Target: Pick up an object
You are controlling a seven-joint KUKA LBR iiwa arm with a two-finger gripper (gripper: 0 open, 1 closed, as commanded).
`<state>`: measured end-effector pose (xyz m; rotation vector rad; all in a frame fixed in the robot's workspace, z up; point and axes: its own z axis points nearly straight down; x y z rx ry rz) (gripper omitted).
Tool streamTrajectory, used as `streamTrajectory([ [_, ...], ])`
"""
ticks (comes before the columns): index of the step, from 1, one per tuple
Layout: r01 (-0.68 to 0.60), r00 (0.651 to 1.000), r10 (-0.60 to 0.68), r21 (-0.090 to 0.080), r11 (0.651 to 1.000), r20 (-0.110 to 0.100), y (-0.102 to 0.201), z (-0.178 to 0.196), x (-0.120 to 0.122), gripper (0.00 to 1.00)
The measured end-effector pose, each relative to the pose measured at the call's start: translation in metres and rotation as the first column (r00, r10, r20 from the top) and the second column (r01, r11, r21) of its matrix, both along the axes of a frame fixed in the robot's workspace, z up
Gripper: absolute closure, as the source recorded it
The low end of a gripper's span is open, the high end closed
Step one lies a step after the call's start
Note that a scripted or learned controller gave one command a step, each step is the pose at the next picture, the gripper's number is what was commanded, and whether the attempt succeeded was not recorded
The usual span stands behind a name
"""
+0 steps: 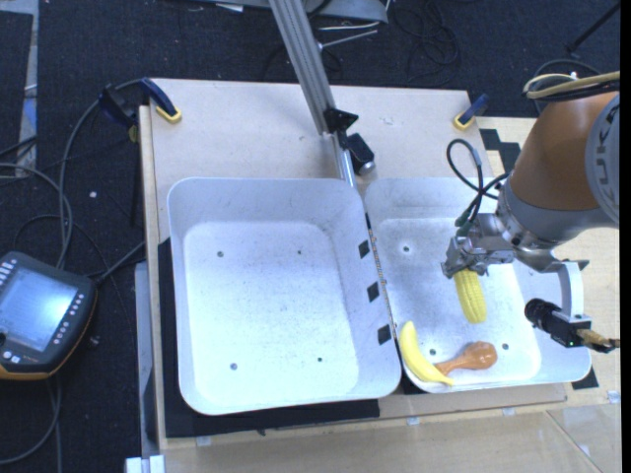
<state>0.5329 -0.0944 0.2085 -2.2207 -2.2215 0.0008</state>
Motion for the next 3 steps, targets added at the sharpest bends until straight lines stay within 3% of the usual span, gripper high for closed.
streamTrajectory([
  [3,-0.004,1.000,0.004,0.001,1.000,0.000,0.148,0.013,-0.036,1.00],
])
